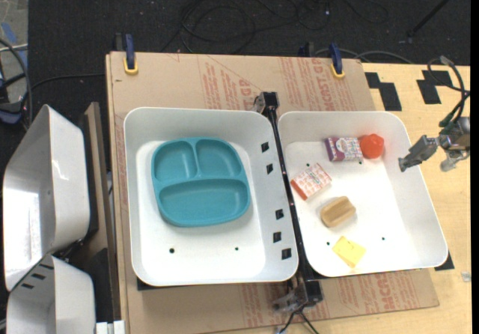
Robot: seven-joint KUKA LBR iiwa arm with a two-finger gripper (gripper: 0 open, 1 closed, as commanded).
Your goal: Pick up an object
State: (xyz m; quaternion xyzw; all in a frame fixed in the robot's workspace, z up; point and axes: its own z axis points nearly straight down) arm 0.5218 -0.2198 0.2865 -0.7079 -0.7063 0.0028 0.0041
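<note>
Gripper [432, 150] at 3 o'clock over the right bin [419, 205] rim; grip state I cannot tell.
I see carton [343, 148], tomato [372, 146], box [310, 180], bread [337, 211], cheese [349, 251] inside; teal tray [200, 181] lies in left bin [142, 198].

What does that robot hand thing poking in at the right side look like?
Little of it is in the picture. The gripper is a small metal piece, grey to silver, with slim dark grey fingers jutting toward the right bin. Behind it sits a blockier pale grey wrist part, and thin cables, one greenish, loop up from it. I can't make out any markings.
</note>
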